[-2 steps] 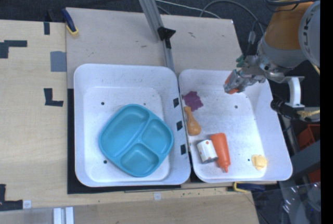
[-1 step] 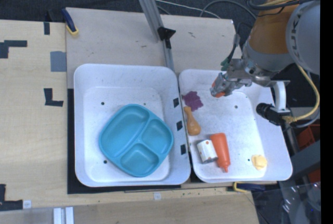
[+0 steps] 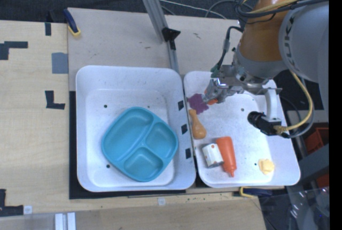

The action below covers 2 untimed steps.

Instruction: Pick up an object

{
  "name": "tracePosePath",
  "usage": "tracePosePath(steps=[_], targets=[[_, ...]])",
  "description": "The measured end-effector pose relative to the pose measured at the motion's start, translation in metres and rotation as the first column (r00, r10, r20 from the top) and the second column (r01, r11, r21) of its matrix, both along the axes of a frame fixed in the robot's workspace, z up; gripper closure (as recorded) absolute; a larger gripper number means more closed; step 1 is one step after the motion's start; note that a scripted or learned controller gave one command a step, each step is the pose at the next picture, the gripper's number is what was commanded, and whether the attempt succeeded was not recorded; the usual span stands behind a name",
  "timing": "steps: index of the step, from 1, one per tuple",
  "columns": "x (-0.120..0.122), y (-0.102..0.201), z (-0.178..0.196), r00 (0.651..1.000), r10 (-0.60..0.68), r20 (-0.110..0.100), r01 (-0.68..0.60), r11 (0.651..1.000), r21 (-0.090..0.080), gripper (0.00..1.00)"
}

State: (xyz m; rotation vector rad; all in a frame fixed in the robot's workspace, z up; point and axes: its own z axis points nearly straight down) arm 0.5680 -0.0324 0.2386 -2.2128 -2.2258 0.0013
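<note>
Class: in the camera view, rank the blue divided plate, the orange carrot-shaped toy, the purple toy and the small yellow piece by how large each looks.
1. Blue divided plate
2. Orange carrot-shaped toy
3. Purple toy
4. Small yellow piece

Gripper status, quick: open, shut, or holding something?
Gripper: cannot be told from this view. It sits low in the right bin, beside the purple object.

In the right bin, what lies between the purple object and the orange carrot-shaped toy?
In the camera view, a small tan pear-shaped piece lies between the purple object and the orange carrot-shaped toy, beside the bin's left wall.
</note>
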Motion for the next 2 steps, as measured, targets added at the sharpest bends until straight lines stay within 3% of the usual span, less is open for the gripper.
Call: tracePosePath(steps=[2], targets=[[-0.017,0.095,-0.014,1.000,0.001,0.000,-0.001,1.000,0.000,1.00]])
